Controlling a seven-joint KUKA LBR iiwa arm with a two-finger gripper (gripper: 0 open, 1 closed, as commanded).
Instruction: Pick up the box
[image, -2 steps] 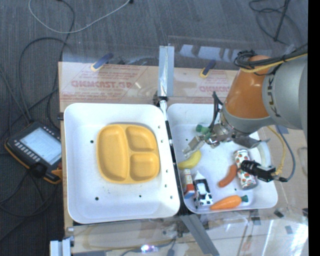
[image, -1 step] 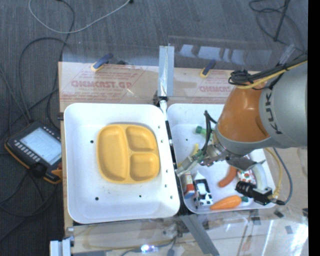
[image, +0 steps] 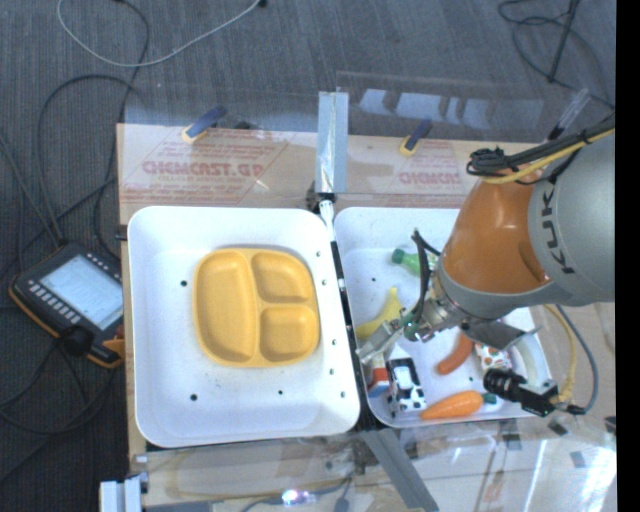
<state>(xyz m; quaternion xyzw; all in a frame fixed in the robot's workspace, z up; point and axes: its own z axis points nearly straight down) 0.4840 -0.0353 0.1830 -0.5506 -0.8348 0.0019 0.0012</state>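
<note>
yellow divided plate (image: 258, 306) in left bin (image: 160, 400); carrot (image: 452, 405) in right bin (image: 372, 232).

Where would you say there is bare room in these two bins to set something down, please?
The left bin has bare white floor all round the yellow tray, widest along its near and left sides. The right bin is crowded: carrot, box, banana and the gripper above them; only its far-left corner looks bare.

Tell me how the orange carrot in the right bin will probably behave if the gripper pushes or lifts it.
The carrot looks round and tapered, so it would probably roll in a curve when pushed. Its smooth, glossy surface suggests a plastic toy, likely light and slippery between the fingers. It lies close to the right bin's front wall, which may stop it.
</note>
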